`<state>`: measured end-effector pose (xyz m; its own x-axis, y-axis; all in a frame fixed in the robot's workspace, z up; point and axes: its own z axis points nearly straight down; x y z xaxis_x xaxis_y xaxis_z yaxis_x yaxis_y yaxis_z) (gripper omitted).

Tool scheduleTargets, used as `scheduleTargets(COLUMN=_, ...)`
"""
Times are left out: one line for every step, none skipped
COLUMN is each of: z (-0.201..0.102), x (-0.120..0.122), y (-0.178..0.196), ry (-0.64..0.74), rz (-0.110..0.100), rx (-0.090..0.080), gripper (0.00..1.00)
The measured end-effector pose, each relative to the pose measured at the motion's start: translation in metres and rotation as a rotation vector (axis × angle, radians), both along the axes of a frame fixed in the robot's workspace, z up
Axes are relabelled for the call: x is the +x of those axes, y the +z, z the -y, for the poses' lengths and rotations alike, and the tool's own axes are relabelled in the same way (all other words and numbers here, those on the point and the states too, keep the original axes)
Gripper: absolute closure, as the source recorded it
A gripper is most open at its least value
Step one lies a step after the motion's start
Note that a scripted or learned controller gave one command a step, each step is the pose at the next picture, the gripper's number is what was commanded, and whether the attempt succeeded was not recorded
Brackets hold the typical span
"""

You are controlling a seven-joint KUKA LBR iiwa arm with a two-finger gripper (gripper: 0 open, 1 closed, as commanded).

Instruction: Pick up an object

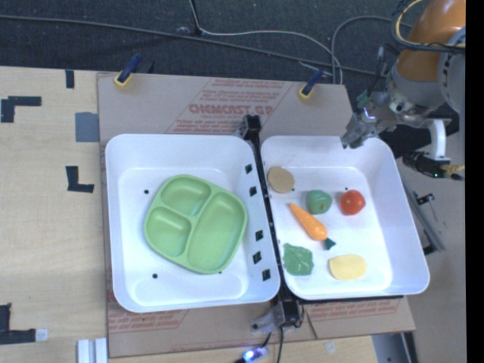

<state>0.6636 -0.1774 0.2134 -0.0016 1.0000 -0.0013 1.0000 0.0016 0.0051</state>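
Two shallow white bins side by side on a cardboard sheet [227, 104] covering the desk [45, 203], held at the far edge by two yellow clamps [127, 70].

In the left bin [121, 157]: a green divided plate [196, 223], lying flat near the middle, turned at a slant to the bin's walls.

In the right bin [401, 225], six small items, all apart from one another:
- a tan round cookie [280, 179] near the far left corner, close to the divider between the bins;
- a green pepper [318, 200] toward the middle;
- a red tomato [352, 202] just beside the pepper, toward the right wall;
- an orange carrot [309, 221] lying at a slant in the middle, leafy tip pointing to the near right corner;
- a green lettuce piece [297, 259] near the left wall at the near edge;
- a yellow lemon-like piece [347, 266] toward the near right corner.

End effector [354, 138] above the far right corner of the right bin, over its rim — well apart from every item, nothing seen between the fingers. Too small and dark to tell whether spread or pressed together. Grey arm with orange band [435, 21] reaching in from the right, past the desk's far right corner.

Black cables [227, 30] trailing across the dark floor [91, 13] beyond the desk's far edge.
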Motion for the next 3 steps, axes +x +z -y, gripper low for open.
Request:
scheduleTargets(z=-0.052, x=-0.010, y=-0.004, ry=0.003, rz=-0.007, rx=0.002, gripper=1.00)
scheduleTargets(z=-0.107, x=-0.027, y=0.006, ry=0.005, rz=-0.007, rx=0.003, gripper=1.00)
scheduleTargets(z=-0.153, x=-0.043, y=-0.001, ry=0.003, rz=-0.009, rx=0.002, gripper=1.00)
